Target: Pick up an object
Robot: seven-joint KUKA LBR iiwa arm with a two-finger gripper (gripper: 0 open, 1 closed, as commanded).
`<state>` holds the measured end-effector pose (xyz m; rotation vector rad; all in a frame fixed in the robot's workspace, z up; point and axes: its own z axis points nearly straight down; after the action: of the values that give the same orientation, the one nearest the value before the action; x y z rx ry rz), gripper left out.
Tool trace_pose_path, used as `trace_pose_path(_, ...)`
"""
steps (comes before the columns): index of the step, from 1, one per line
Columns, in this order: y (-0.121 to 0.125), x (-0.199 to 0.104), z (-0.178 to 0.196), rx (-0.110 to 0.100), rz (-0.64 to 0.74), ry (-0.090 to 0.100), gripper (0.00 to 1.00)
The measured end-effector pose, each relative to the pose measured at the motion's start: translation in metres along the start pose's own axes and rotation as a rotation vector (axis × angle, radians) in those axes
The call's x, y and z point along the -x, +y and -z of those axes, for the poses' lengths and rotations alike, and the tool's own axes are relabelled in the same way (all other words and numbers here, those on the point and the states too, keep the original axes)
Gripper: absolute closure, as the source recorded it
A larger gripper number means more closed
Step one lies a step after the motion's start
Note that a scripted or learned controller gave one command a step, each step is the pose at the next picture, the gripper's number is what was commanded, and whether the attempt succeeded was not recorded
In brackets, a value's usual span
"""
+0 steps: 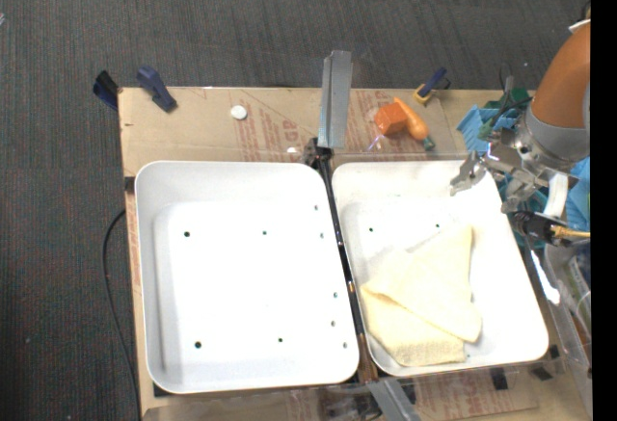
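A pale yellow cloth [431, 292] lies folded in the right bin [395, 186], spread over its middle and front, with one corner reaching toward the back right. My gripper [490, 190] hovers above the bin's back right corner, behind the cloth and apart from it. It is open, with bare white bin floor showing between its fingers. The grey arm with the orange band [564, 82] comes in from the right edge.
The left bin [241, 275] sits beside the right one. On the cardboard bench behind the bins are an orange tool [400, 118], a small white cap [238, 112], blue clamps [154, 87] and an upright metal bracket [335, 111]. Blue items and cables [569, 236] crowd the right side.
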<state>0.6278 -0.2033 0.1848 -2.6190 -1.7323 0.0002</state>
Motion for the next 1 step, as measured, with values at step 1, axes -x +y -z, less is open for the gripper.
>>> trace_pose_path(1, -0.0457, 0.0152, 0.0098, -0.004, -0.033, 0.000, 0.00)
